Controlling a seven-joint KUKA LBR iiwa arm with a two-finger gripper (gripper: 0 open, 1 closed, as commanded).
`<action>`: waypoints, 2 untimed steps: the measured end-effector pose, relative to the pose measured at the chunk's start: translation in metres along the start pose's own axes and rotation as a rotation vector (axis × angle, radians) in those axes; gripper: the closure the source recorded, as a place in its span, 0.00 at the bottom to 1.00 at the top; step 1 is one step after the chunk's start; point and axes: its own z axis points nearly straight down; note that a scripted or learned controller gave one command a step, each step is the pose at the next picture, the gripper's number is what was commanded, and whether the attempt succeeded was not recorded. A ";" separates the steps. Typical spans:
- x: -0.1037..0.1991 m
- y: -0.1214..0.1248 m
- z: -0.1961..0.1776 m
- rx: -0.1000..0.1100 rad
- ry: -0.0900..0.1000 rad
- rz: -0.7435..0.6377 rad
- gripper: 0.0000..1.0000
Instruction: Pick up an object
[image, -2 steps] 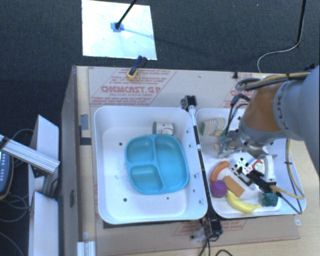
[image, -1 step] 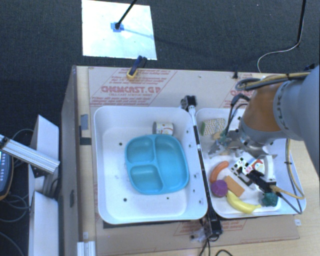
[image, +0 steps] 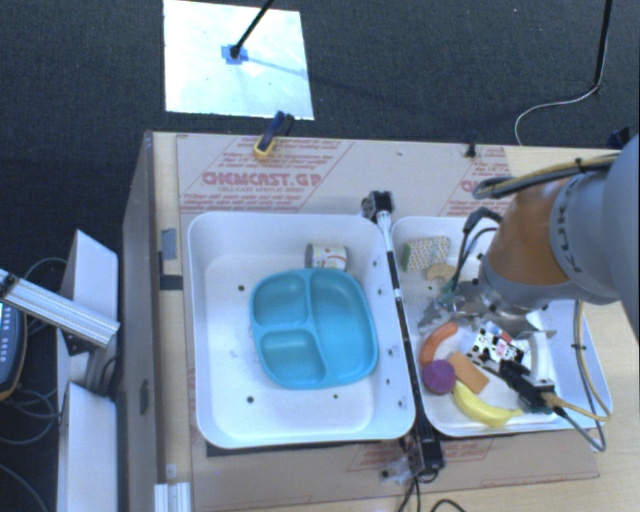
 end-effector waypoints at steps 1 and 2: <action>0.002 -0.016 0.000 -0.001 0.000 0.000 0.00; -0.001 0.023 -0.009 -0.003 0.000 -0.001 0.00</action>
